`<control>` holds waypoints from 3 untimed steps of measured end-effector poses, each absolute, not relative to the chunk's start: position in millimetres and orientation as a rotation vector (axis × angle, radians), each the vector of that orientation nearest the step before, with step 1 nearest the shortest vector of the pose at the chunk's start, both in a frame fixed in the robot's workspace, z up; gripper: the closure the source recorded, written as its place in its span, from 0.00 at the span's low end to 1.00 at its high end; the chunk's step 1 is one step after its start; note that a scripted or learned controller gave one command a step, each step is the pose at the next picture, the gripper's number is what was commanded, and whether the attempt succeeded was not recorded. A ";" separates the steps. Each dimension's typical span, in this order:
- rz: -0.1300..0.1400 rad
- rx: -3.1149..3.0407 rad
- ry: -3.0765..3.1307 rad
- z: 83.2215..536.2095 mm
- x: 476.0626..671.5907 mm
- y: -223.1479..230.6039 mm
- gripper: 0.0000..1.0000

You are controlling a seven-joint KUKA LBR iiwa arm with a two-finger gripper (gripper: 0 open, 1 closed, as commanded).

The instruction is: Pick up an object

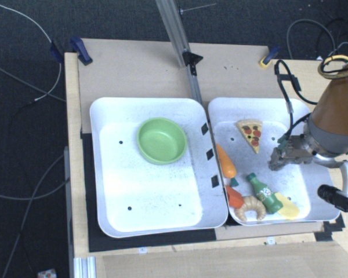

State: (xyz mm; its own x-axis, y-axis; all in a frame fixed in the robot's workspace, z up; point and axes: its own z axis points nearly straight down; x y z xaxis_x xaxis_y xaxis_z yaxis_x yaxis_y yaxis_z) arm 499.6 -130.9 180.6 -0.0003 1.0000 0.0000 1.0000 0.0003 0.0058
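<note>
2 bins [104,126] on bench [133,68]. Gripper [276,160] low in right bin, jaw state unclear, nothing seen held. Pizza slice [250,133] just left of it; green bottle [264,193], carrot [226,162], croissant [252,207] nearer front. Green bowl [162,140] in left bin.

grey arm [327,141] with orange band [336,106], black cable [287,91], dark grey claw [278,158]

Dark carpet floor [23,172], loose cables [23,16]; tan wooden bench [133,68], blue corner clamps [81,51].
</note>
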 end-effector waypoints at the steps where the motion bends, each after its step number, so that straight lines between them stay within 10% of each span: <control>1: 0.008 2.216 2.219 222.5 501.5 -130.7 1.00; 3: 0.006 2.215 2.230 229.2 529.5 -41.2 1.00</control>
State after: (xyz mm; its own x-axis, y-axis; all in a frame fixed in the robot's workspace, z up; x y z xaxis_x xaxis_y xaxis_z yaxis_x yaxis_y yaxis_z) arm 529.5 -41.2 229.2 -0.0066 1.0000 0.0033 1.0000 0.0066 0.0018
